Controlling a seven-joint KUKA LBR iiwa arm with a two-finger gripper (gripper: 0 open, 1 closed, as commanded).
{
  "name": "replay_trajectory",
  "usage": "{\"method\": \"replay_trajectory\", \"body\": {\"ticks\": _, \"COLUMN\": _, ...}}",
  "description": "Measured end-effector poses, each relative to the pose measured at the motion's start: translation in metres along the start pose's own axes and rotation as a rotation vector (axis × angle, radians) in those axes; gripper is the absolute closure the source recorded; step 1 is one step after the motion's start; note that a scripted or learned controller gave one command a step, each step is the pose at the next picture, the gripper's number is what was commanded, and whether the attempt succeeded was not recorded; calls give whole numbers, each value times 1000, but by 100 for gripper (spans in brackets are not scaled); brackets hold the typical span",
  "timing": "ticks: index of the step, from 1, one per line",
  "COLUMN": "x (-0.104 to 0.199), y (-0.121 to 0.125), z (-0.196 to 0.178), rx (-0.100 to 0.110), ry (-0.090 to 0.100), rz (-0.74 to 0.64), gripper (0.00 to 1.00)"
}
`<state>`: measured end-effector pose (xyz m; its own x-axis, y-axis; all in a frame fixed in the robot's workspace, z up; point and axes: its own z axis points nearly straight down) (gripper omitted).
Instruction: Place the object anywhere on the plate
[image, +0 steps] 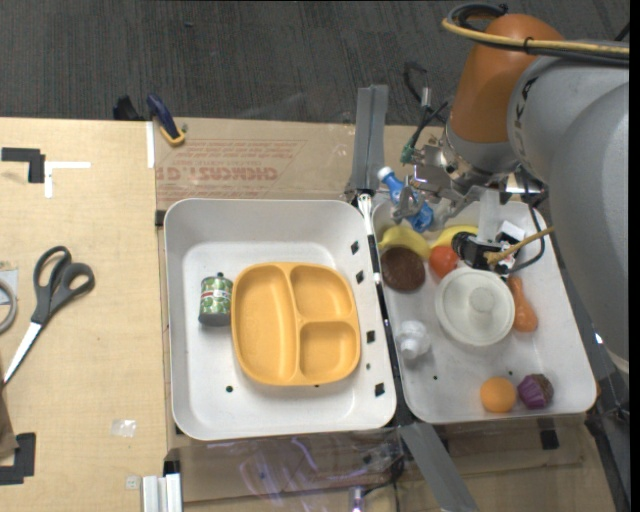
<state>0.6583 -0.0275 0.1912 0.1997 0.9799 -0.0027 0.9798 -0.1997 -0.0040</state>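
The plate (296, 323), a yellow-orange tray with three compartments, lies flat in the middle of the left bin (190, 400). Its compartments hold nothing. The object to be placed cannot be singled out; the candidates lie in the right bin (560, 395), just right of the plate's bin.

The arm (560, 110) comes in above and to the right of the plate and covers the right bin's far corner. Whether the jaws (425, 200) are spread or pressed together cannot be told: wires and blue parts clutter that spot, and nothing shows clearly between them.

In the right bin, right of the plate, sit a white bowl (477, 306), a brown round thing (403, 268), a partly hidden yellow item (402, 238), a red ball (444, 261), an orange ball (498, 394), a purple ball (535, 390) and a small white lump (412, 342).

A small green can (215, 299) stands in the left bin, touching or just beside the plate's left edge.

Scissors (45, 300) lie on the surface well left of the plate.
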Motion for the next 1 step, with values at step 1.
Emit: {"method": "replay_trajectory", "body": {"ticks": 1, "x": 23, "y": -139, "z": -30, "rx": 0, "ry": 1, "rz": 21, "gripper": 100}}
